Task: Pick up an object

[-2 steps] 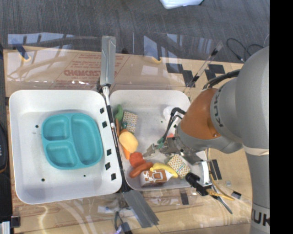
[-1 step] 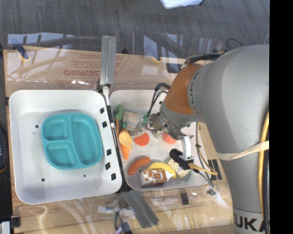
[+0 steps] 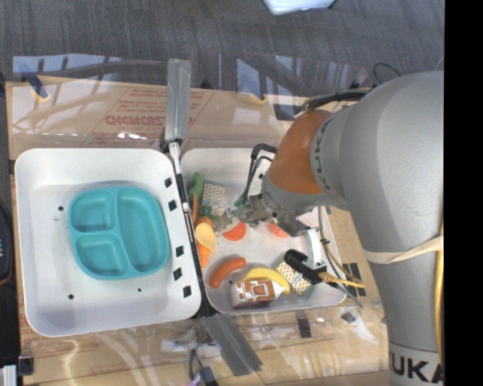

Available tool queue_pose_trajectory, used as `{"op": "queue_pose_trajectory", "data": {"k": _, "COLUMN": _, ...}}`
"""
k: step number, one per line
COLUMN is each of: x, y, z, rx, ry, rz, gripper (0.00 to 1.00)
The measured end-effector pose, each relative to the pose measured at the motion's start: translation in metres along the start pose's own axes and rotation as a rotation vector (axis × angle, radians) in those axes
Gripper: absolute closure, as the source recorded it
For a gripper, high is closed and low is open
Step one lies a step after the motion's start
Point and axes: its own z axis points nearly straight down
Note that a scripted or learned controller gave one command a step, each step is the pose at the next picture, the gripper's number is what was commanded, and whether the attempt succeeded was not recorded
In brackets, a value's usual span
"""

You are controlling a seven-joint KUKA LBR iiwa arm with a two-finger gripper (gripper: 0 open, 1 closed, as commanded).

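Now the gripper [image 3: 253,207] is hanging low in the right bin [image 3: 226,161], just beside the red slice [image 3: 234,231] near its middle, and, while I cannot tell if it is spread or closed, it is probably needing to pinch that slice and lift.

The arm [image 3: 377,173] covers the right bin's [image 3: 223,166] right wall and is cut by the picture's lower edge. At the bin's middle a red-orange disc [image 3: 235,231] lies partly under the gripper [image 3: 253,209], and a red thing [image 3: 281,228] just right of it is mostly hidden, its kind unclear. By the bin's left wall a green thing [image 3: 196,185] is too small to tell. At the bin's near wall a carton [image 3: 255,291] with unreadable print overlaps a banana [image 3: 270,277]. Beyond the bin's far wall a white thing [image 3: 298,5] is cut by the top edge
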Motion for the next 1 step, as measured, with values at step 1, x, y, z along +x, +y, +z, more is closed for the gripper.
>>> {"op": "queue_pose_trajectory", "data": {"k": 1, "x": 0.0036, "y": 0.0007, "z": -0.009, "rx": 0.002, "ry": 0.005, "rz": -0.009, "gripper": 1.0}}
